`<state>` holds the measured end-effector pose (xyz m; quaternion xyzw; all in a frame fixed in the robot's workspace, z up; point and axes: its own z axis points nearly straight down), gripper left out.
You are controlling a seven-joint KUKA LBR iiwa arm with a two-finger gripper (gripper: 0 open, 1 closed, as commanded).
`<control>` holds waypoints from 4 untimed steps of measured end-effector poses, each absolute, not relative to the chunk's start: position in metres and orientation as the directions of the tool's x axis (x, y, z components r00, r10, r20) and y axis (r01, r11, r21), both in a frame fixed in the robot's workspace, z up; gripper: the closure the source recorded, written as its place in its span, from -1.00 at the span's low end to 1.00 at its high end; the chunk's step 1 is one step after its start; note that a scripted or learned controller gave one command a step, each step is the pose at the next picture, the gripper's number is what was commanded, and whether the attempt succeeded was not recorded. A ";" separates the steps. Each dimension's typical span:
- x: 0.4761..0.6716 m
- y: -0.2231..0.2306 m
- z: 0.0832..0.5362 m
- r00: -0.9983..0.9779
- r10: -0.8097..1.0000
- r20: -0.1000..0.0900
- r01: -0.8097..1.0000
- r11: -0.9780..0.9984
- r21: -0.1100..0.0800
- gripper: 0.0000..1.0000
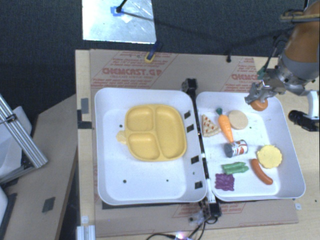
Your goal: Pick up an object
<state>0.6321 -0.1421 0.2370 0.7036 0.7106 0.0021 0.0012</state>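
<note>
My gripper (257, 96) hangs over the far right corner of the right bin (292, 134). Directly beneath it an orange round item (259, 105) shows partly; whether the gripper has it I cannot tell. Toy foods lie in that bin: a pizza slice (210, 126), a carrot (226, 127), a tan bun (238, 119), a small can (236, 148), a yellow disc (269, 156), a sausage (262, 172), a green pod (235, 167) and purple grapes (225, 182).
A yellow divided plate (152, 132) lies in the left bin (107, 159). A black divider (198, 134) runs between the bins. A shiny metal sheet (118, 14) lies beyond the bench. A black part (302, 119) sticks out at the right bin's right edge.
</note>
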 end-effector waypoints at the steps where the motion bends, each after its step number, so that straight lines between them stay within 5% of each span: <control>1: 0.642 -0.083 0.241 -0.011 1.000 0.002 1.000 0.011 0.004 1.00; 2: 0.652 -0.023 0.229 -0.010 1.000 0.002 1.000 0.010 0.003 1.00; 4: 0.644 -0.021 0.215 -0.005 1.000 0.000 1.000 0.005 0.002 1.00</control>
